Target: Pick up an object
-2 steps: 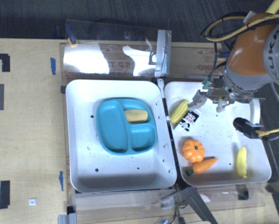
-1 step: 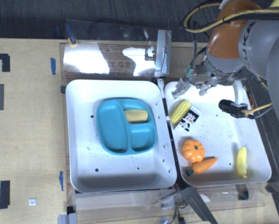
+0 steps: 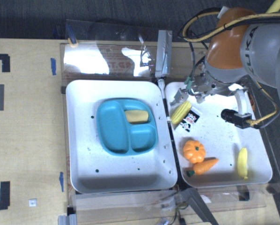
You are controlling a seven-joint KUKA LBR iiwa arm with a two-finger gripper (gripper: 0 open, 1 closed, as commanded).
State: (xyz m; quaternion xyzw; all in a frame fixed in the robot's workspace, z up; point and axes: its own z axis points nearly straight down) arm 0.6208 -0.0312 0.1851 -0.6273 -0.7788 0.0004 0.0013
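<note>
While claw (image 3: 189, 92) hangs by corn (image 3: 180, 112) | spread unclear | right bin (image 3: 261, 168) wall near

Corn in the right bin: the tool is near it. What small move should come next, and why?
Probably lower the tool a little onto the corn. The corn lies just below it by the bin's left wall, clear of the pumpkin and carrot. I can't see a grasp yet.

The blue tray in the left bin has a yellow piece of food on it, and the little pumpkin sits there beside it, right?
Not quite. The blue tray in the left bin does hold the yellow food piece, but the camera view shows the pumpkin in the right bin, next to the carrot.
</note>
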